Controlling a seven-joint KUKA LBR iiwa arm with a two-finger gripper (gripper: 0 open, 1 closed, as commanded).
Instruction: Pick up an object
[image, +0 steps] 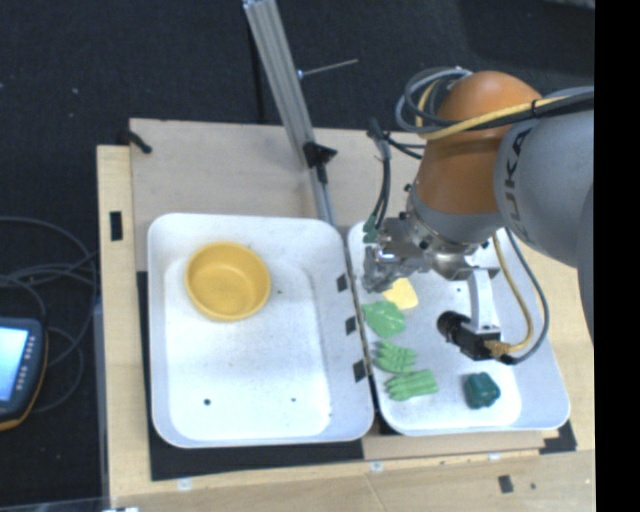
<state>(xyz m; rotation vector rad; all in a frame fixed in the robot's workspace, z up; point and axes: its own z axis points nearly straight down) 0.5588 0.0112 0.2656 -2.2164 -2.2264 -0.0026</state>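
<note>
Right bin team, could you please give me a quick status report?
Tool low over right bin, near its left wall. Nothing seen held. Yellow piece and green pieces just beside it. Yellow bowl in left bin.

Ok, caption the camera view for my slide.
End effector hovers over green toys in the right bin; yellow bowl sits in the left bin.

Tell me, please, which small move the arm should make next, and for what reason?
Probably a short descent toward the green piece. The tool hangs over the right bin at its left wall, just above that piece, with a yellow piece beside it. Nothing is visibly held, so a straight lowering seems the nearest try, though the bin wall is close.
</note>
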